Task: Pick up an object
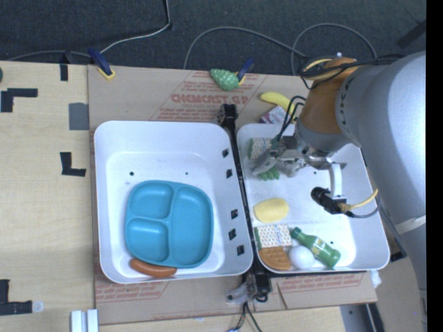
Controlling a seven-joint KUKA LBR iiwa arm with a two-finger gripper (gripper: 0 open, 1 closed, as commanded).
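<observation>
My gripper (266, 159) sits low in the right bin (370, 251), over a green item (271, 173); jaw state indiscernible.

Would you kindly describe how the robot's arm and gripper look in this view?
The arm is a thick, rounded grey tube with an orange band above the wrist. Thin yellow and black cables loop beside it. The gripper is a small grey metal assembly with dark fittings; its details are blurred.
</observation>
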